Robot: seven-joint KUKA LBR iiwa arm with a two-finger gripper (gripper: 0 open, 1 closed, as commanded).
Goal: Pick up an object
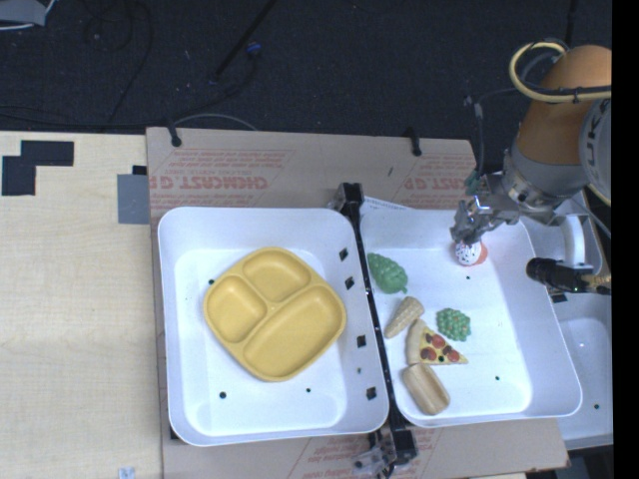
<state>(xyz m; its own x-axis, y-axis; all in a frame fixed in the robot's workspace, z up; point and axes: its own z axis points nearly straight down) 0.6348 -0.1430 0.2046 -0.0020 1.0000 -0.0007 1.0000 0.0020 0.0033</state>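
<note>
Yellow divided plate (275,312) sits in the left bin (190,267), not my target. Right bin (519,367): green toy, corn, pizza slice, bread. Small white-and-orange ball (468,254) lies at the far side, directly under my gripper (471,230), roughly touching. Can't tell whether the gripper has it.

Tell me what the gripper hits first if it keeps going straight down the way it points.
Most likely the small white and orange toy in the right bin. The gripper points down right above it, and nothing shows between them. Depth is hard to read from this slanted view, so it may already touch.
</note>
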